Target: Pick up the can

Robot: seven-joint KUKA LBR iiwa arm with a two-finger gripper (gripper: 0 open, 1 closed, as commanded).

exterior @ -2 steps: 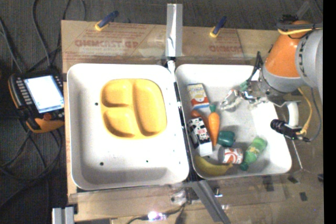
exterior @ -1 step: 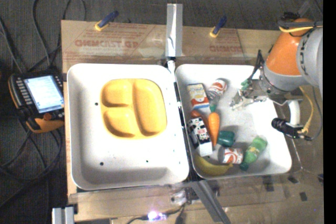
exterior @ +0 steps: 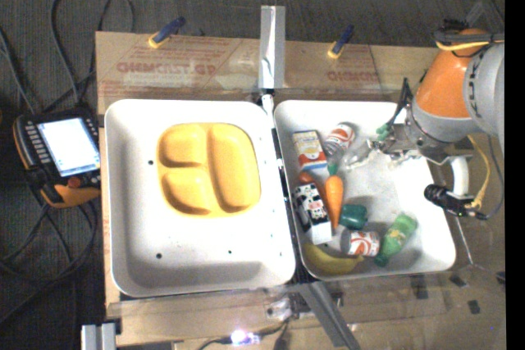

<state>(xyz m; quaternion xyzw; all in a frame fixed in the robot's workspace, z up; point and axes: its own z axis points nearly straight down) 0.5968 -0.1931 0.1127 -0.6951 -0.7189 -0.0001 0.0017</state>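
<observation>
Two white bins sit side by side on the bench: the left bin (exterior: 123,258) carries a yellow divided tray (exterior: 209,168), and the right bin (exterior: 426,246) carries the clutter. The grey arm with its orange band (exterior: 443,94) reaches in from the right, and its gripper (exterior: 369,150) hangs over the upper middle of the right bin. Whether it is released or clenched cannot be told from this view.

Cans number two here. One can (exterior: 339,135) lies tilted just left of the gripper, near a juice carton (exterior: 310,150), long axis running up-right to down-left. Another can (exterior: 359,243) lies toward the near wall, beside a green bottle (exterior: 396,235) and a banana (exterior: 332,260). The upper can looks the likelier target, a short move leftward.
</observation>
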